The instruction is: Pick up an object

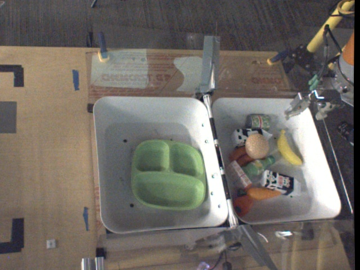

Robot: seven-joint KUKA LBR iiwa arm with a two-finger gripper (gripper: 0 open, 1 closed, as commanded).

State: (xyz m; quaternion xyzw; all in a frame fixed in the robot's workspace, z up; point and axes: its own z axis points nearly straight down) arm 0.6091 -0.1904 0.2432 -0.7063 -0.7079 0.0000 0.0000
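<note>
In the right bin (323, 167) we see a curved yellow banana (289, 149); the hand (308, 104) hovers open, holding nothing.

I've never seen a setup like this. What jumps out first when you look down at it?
A bright green divided plate lies alone in the left bin. The right bin holds a cluster of small toy foods, among them a yellow banana and an orange carrot. The end effector hovers over that bin's far right corner.
</note>
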